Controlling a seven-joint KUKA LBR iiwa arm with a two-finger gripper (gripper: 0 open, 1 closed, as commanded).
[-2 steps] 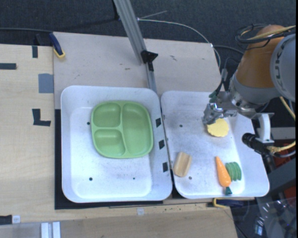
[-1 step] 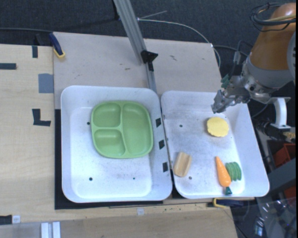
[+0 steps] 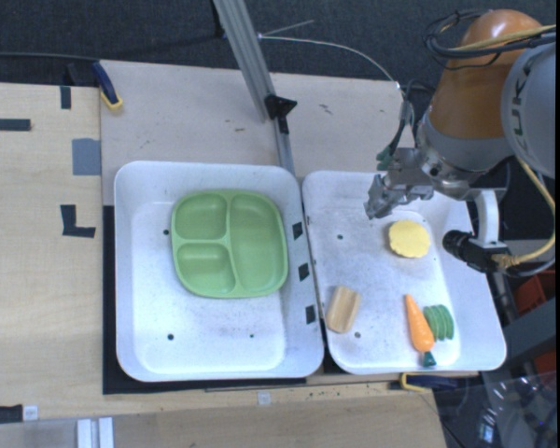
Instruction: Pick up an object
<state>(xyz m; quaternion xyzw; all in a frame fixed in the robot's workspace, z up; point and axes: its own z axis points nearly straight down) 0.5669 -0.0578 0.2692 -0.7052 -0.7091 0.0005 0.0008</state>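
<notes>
The arm comes in from three o'clock and hangs its gripper over the far part of the right bin, near that bin's twelve o'clock rim. Whether the fingers are spread or closed I cannot tell from here; nothing is seen between them. At about four o'clock from the gripper, close by but apart from it, a round yellow piece lies flat on the bin floor. Toward six o'clock, a tan block sits close to the bin's left wall, and a carrot lies lengthwise just beside a green bean pod, both near the near-right corner. The middle of this bin floor is open, leaving room around the yellow piece on its nine o'clock and six o'clock sides. The left bin shares a rim with the right one and carries a green divided plate, set toward its twelve o'clock half. A metal post slants across the bench above the seam between the bins.
</notes>
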